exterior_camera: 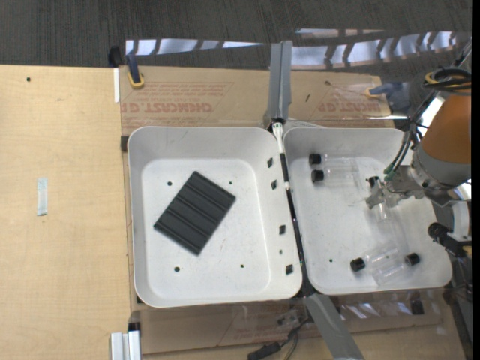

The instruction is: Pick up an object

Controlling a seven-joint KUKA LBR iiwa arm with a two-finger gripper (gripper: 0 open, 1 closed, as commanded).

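The objects available for picking lie in the right bin. They are clear plastic vials with black caps. One pair of vials sits at the bin's upper left, caps side by side and bodies pointing right. A second group rests near the lower edge, with a black cap at each end — the transparent bodies between them are hard to separate by eye.

The gripper is low over the middle right of that bin, between the two groups and touching neither as far as can be seen. How far it is open cannot be told, and nothing is visibly gripped.

The arm enters from the right, its orange band above the wrist at the frame edge.

The left bin holds a dark ribbed rectangular block, lying flat and turned diagonally near the centre. Both bins sit on cardboard sheeting — a plywood surface lies to the left.
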